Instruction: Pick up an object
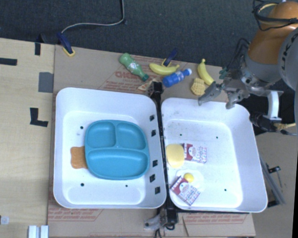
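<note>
Hanging over the far rim of the right bin (251,130), the claw (220,97) has its two grey fingers spread apart with nothing between them. One finger (208,94) points down toward the bin's back left corner; the other sits just to its right above the rim. Neither touches anything I can make out. The grey arm (272,43) with its orange band rises behind it at the top right.

Well below the claw, on the floor of the right bin, lies a small cluster: a round yellow piece (175,155) near the left wall, a red-and-white carton (195,153) touching it on the right, and lower down a second red-and-white carton (185,190) with a small yellow ball (188,177) resting by its upper edge. Dark specks dot the floor near the back.

The left bin (65,135) holds a blue divided plate (117,149), lying flat in the middle. An orange slab (77,157) pokes out from beneath its left edge.

Behind both bins, on the cardboard, there is a row of loose items: a green bottle (132,66), a banana (163,69), a blue bottle (176,77), a yellow waffle-like piece (198,86) and a second banana (205,72), the last two just left of the claw. A black cable (119,6) trails across the dark floor beyond.
</note>
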Controlling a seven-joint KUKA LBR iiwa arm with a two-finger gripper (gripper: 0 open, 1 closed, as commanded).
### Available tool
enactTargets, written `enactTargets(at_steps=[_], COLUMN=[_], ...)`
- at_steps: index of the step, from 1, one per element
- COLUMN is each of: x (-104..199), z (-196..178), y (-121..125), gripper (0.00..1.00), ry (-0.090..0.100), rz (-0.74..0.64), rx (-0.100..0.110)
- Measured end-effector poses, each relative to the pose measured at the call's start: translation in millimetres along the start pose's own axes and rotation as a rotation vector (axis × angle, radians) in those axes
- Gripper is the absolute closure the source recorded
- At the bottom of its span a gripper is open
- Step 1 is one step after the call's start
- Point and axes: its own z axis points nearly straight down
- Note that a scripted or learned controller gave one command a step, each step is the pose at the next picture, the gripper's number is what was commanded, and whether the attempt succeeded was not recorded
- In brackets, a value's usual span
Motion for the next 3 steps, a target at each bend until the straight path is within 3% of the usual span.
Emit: enactTargets(at_steps=[1, 2, 3], x=[31, 30, 34], z=[73, 154, 153], y=[0, -48, -67], gripper=[0.00, 0.00, 0.00], ry=[0.001, 0.000, -0.002], rz=[0.001, 0.001, 0.002], rx=[0.002, -0.002, -0.006])
